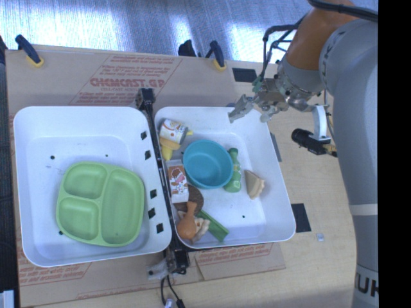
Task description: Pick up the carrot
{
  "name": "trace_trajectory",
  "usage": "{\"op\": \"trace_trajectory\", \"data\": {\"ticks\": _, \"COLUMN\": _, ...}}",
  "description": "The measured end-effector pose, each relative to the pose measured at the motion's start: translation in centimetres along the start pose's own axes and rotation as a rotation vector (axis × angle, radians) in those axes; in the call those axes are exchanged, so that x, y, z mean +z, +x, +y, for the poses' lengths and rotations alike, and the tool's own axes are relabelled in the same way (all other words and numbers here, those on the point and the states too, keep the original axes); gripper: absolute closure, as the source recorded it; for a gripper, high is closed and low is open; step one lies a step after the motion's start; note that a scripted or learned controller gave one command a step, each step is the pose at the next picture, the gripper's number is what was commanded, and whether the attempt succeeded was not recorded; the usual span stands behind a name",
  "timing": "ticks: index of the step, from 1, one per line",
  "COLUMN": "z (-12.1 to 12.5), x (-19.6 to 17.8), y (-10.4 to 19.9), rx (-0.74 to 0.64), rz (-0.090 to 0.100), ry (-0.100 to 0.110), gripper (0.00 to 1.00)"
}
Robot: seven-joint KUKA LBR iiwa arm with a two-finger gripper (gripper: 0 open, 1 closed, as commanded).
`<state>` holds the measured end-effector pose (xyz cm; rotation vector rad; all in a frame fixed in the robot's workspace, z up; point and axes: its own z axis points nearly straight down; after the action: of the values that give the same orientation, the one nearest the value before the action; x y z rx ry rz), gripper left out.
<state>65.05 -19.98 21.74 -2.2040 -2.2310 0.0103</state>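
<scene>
Gripper: metal, two slim fingers set apart, nothing between them; over the right bin's far rim.
Carrot: orange, stubby, rounded; well below-left of the gripper, in the near corner.
Bowl: blue, round, smooth plastic; between gripper and carrot.
Right bin: white, shallow, glossy.
Plate: green, three compartments, rounded corners; left bin, far left of the gripper.

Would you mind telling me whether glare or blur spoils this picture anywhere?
Camera view: pale glare streaks the floor beyond the bench; the gripper looks soft, its fingers hard to resolve; the right bin contents, such as the blue bowl, are evenly lit and sharp enough.
</scene>
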Motion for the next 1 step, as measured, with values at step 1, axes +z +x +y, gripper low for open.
{"op": "trace_trajectory", "data": {"ticks": 1, "z": 0.91, "x": -5.41, "y": 14.18, "rx": -0.057, "rz": 0.003, "ry": -0.007, "gripper": 0.00}}
